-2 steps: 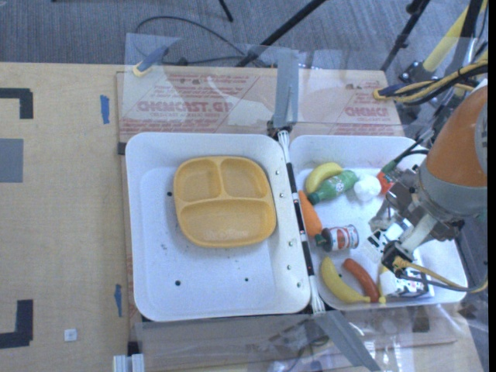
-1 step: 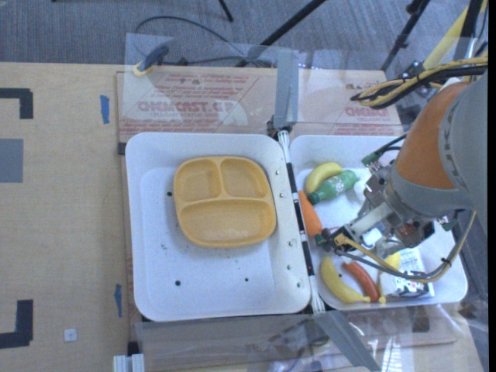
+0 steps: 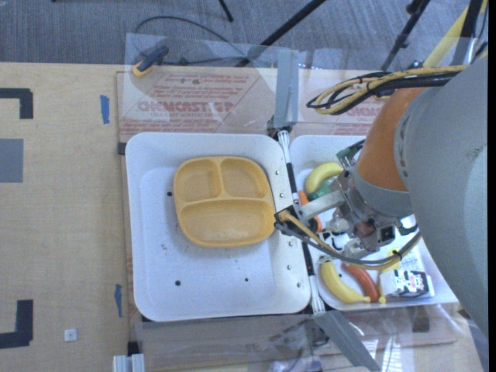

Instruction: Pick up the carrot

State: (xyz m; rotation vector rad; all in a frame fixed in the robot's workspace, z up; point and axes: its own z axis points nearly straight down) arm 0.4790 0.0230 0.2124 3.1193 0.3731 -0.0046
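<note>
The grey arm (image 3: 453, 169) (orange band above the wrist) reaches in from the right, wrist bent low.

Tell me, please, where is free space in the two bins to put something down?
The left bin has bare floor below the yellow plate and a strip along its left wall. The right bin is crowded: bananas, a red sausage-like item, other small things, and the arm above them.

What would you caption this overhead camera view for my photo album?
Grey arm reaching into the right bin of toy food, beside a yellow divided plate.
</note>
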